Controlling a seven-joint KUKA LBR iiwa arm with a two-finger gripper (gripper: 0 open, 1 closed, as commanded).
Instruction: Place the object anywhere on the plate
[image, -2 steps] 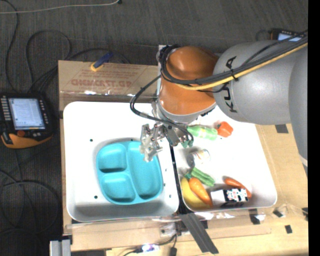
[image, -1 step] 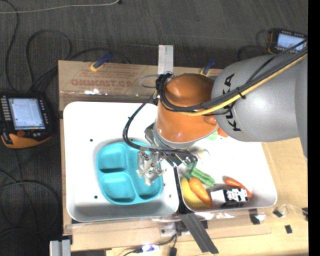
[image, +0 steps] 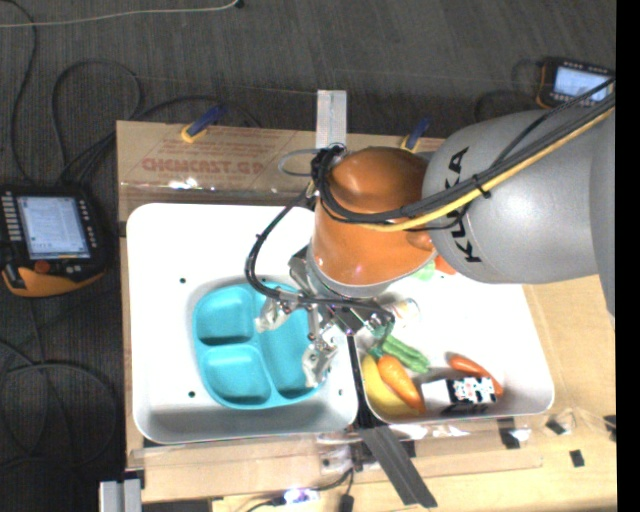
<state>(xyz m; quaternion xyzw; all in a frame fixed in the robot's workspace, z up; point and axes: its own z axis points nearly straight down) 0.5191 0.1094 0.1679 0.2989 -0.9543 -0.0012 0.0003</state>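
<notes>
Fingers (image: 320, 358) of the arm (image: 520, 200) hang low over the left bin (image: 160, 250), above the right part of the blue plate (image: 235, 365), close to the wall between the two bins. They are small and partly hidden by the wrist and its cables, so I cannot tell if they are apart or together, and I see no thing between them. The orange band (image: 365, 225) of the arm stands directly above them.

The plate has three compartments and lies in the front half of the left bin.

The loose things lie in the right bin (image: 525, 330), in its front part: an orange carrot (image: 393, 375) on a yellow piece (image: 385, 400), a green piece (image: 405, 352) just behind them, a red-orange piece (image: 470, 365), and a black and white box (image: 462, 392) beside it. Which of them is the object of the task, I cannot tell; all are apart from the plate, on the other side of the wall.

Behind the bins lies a brown cardboard (image: 220, 160) with red letters, with two blue clamps (image: 200, 122) at its far edge. A handheld control screen (image: 50, 235) lies left of the counter (image: 585, 340).
</notes>
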